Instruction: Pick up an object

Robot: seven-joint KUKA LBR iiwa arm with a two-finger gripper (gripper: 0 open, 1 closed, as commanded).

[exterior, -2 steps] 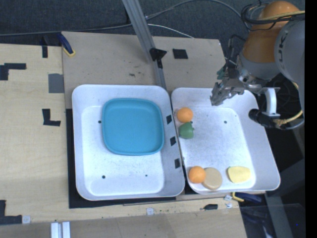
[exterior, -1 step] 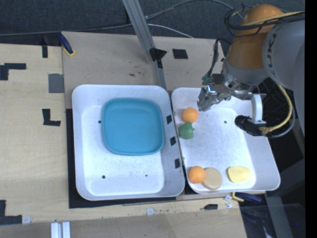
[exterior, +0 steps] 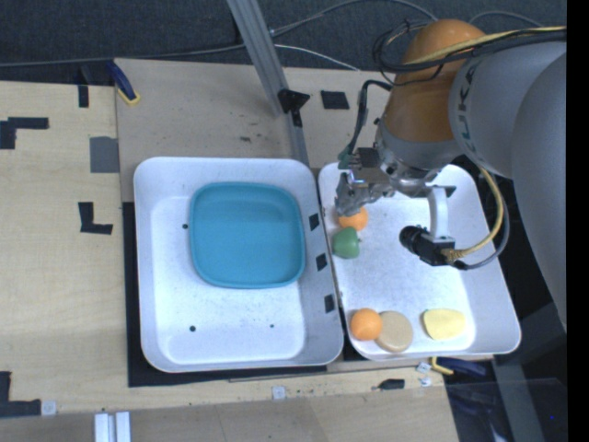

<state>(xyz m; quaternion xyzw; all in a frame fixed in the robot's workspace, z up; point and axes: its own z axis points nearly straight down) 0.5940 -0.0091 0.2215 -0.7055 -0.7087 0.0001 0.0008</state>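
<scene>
Grey arm [exterior: 520,109], orange band [exterior: 433,81], black and yellow cables, metal wrist

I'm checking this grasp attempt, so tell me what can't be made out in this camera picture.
- Gripper: open or shut is unclear in the camera view; too small and dark.
- Orange object: its top hidden by the gripper, so contact is unclear.
- Right bin: the far part is covered by the arm.
</scene>
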